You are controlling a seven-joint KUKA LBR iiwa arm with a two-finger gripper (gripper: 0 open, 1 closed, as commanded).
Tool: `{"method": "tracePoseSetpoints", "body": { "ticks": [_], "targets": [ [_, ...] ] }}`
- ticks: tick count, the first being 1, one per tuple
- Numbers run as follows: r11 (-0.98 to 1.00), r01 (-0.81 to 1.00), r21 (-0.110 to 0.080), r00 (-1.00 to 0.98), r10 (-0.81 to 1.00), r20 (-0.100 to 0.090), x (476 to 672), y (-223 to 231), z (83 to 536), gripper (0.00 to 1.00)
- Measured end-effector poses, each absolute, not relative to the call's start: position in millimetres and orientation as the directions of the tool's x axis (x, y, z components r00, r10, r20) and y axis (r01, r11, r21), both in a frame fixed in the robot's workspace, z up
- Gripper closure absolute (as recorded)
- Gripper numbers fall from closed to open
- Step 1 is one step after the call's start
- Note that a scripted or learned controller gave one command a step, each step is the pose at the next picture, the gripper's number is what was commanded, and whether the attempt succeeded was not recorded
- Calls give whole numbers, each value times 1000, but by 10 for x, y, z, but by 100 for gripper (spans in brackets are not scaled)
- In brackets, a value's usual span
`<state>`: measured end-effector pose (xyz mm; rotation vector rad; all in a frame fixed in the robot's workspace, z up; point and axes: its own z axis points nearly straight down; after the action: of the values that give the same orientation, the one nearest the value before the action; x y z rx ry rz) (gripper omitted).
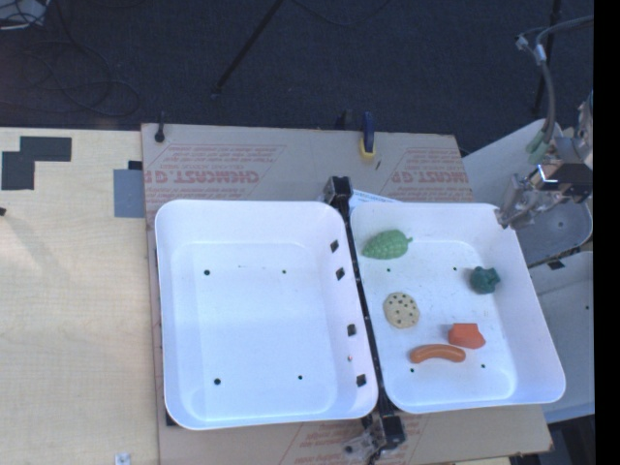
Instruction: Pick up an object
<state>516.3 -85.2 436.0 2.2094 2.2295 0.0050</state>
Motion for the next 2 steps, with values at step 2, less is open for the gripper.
{"method": "tracePoseSetpoints", "body": {
  "ticks": [2],
  "targets": [
    [5,1000,6,-5,1000,1,5274,270,4538,100]
  ]
}}
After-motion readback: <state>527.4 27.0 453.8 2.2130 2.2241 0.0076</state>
